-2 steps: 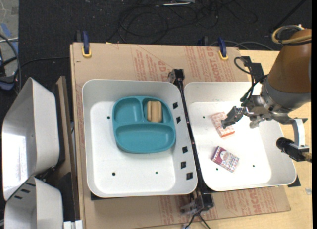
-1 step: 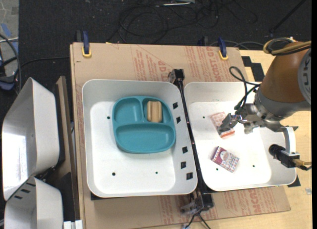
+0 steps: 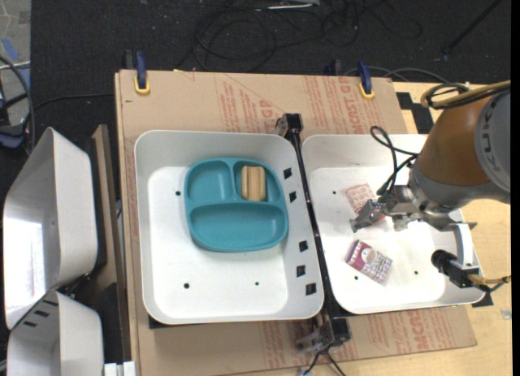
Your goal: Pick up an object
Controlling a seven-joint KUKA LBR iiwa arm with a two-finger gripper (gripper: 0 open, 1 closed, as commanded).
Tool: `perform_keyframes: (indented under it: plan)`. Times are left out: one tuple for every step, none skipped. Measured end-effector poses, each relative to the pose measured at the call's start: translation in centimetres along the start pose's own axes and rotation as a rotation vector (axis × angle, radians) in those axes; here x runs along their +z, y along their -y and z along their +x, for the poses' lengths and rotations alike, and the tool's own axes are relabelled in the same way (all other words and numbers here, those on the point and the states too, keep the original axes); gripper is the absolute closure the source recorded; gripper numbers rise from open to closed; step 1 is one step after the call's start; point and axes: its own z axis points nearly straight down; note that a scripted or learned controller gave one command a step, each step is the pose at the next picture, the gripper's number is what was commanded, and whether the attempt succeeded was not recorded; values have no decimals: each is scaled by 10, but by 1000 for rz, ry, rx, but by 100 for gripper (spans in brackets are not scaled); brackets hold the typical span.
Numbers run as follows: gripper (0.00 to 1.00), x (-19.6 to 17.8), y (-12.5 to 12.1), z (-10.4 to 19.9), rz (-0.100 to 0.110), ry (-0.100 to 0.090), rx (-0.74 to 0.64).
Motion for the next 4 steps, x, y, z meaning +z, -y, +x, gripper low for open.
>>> perform_keyframes:
  plan:
    - [100, -12, 0, 1, -2, 0, 1]
    - [100, -75, -1, 3, -7, 1, -5]
    - [100, -119, -7, -2, -5, 1, -5]
    - [100, -149, -8, -2, -6, 1, -5]
